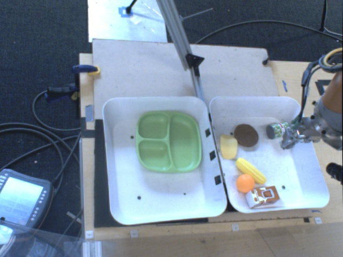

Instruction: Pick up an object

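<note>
Hovering hand [292, 138] at right bin [313, 170] far edge, beside can [276, 130]

Two white bins [161, 107] are present, the left bearing one green divided plate [169, 142], the right bearing one brown disc [246, 135], one pale yellow block [229, 147], one corn cob [251, 170], one orange ball [245, 183], one small carton [263, 196] and one item, possibly a can [276, 130].

1. The arm [333, 114] is grey, with an orange band above the wrist.
2. Yellow and dark cables loop beside its upper part.
3. A small metallic pincer [292, 138] tips the arm.
</note>
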